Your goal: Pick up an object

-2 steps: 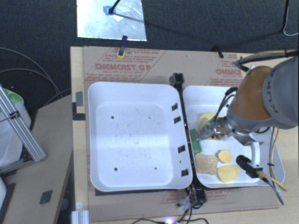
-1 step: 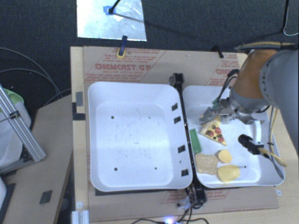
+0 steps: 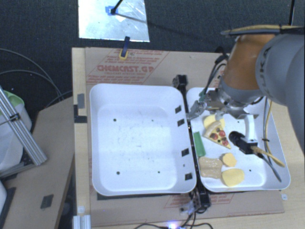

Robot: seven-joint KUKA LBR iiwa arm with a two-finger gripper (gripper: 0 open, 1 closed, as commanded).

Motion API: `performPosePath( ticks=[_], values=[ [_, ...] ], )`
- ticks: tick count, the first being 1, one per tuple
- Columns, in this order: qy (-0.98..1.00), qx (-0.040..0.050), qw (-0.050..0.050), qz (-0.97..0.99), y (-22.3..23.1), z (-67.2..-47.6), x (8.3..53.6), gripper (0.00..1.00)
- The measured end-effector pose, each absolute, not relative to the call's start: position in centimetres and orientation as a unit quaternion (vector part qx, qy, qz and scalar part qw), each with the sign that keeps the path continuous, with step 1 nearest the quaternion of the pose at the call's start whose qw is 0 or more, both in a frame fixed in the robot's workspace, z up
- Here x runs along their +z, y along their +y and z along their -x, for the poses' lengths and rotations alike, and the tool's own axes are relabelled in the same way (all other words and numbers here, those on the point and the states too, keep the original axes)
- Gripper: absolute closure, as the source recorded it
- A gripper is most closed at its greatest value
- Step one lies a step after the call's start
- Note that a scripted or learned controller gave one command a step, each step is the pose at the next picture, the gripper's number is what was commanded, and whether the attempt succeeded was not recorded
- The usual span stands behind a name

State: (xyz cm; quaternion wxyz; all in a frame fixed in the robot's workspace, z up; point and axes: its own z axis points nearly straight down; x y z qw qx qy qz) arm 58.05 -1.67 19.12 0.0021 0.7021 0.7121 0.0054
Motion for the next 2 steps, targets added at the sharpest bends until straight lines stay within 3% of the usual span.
performPosePath(
  ticks=[1, 2],
  values=[
    [0.711, 0.0040, 0.002, -0.703, 4.0, -62.8, 20.8, 0.00],
    [0.712, 0.0002, -0.003, -0.702, 13.2, -53.2, 21.3, 0.00]
  ],
)
